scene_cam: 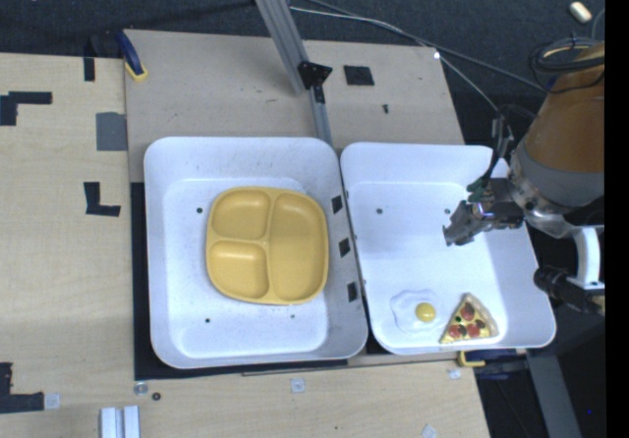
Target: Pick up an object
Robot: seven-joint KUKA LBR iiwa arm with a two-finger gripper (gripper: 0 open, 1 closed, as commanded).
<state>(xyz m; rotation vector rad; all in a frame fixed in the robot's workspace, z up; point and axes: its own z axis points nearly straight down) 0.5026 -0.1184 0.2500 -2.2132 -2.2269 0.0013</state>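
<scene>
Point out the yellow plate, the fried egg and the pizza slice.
Yellow plate (267, 246), camera view, on the ridge where its compartments meet.
Fried egg (425, 311), camera view, on the yolk.
Pizza slice (470, 320), camera view, on the topped middle.

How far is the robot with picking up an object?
Nothing looks picked up yet. The fried egg and pizza slice lie in the right bin, the yellow plate in the left bin. The gripper hovers over the right bin. Reaching, grasping and lifting remain.
</scene>
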